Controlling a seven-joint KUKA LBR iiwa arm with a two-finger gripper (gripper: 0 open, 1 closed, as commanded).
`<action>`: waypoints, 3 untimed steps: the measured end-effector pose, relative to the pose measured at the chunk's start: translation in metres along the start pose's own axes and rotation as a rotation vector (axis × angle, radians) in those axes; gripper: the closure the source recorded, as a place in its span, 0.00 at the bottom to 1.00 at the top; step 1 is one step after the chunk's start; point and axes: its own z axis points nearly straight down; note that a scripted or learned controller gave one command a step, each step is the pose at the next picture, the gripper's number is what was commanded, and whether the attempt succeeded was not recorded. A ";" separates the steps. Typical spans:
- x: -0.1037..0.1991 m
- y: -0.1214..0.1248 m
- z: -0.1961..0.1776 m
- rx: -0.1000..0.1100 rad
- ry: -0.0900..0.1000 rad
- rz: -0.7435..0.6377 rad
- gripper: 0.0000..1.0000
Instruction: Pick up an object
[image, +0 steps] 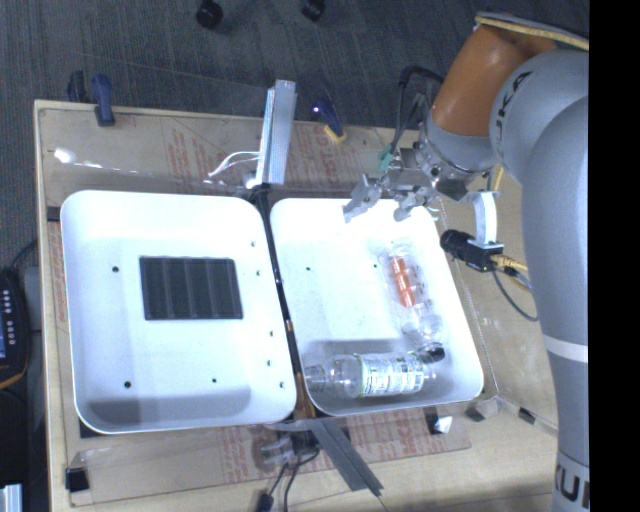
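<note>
Clear plastic bottle (370, 377) lying along right bin (330, 250) front wall; smaller clear bottle with orange contents (405, 283) near right wall. Claw (388, 203) spread, empty, above far rim. Risks: round bottle rolling from fingers, wall blocking descent, slippery plastic.

Two bins set side by side on the worktop (60, 140), gripper (385, 200) positioned over the far edge of the right bin (330, 300), a lying bottle (370, 377) placed near its front wall, well below the gripper, a packet (408, 285) laid between them, a flat panel (190, 288) seated in the left bin (100, 380), well left of the gripper
</note>
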 end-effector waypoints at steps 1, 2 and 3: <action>-0.047 -0.005 0.069 -0.002 0.000 -0.063 0.00; -0.045 -0.024 0.028 -0.006 -0.002 -0.127 0.00; -0.045 -0.023 0.018 -0.005 -0.002 -0.131 1.00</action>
